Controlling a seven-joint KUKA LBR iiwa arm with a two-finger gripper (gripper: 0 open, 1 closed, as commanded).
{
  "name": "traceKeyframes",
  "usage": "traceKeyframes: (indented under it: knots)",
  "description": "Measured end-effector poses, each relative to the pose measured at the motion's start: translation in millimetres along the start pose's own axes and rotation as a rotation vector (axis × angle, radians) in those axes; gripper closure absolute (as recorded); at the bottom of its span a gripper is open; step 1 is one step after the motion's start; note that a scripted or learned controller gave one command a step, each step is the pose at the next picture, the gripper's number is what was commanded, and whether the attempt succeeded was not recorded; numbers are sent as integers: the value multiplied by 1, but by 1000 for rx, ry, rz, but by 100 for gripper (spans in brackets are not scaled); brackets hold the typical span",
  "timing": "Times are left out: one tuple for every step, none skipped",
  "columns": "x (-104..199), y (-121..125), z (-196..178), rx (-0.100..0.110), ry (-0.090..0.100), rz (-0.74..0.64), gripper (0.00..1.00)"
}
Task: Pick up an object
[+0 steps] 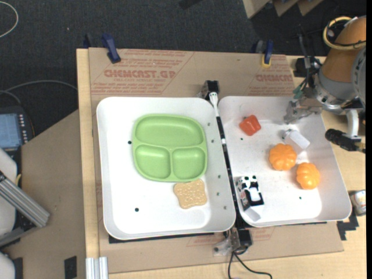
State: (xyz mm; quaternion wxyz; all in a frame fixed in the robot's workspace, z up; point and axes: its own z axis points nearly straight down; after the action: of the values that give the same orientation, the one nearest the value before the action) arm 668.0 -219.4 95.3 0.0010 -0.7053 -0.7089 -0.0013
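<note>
Though impossible to tell whether open or closed, noted gripper [297,108] over right bin's [273,205] far edge, near pumpkin [282,157] lying mid-bin: judged light, firm, smooth, rounded, best pinched across widest middle.

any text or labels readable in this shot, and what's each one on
"CHEMCAST G P" in red, on the brown protective paper covering the board behind the left bin.
A second red print of the same sort on the paper behind the right bin: cut off, too blurred to read.
Smaller red lines under both: too small to read.
</note>
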Motion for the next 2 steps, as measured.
traceKeyframes:
  knots:
    - [0,0,1,1,0,0,0]
    - [94,-46,11,6,1,0,0]
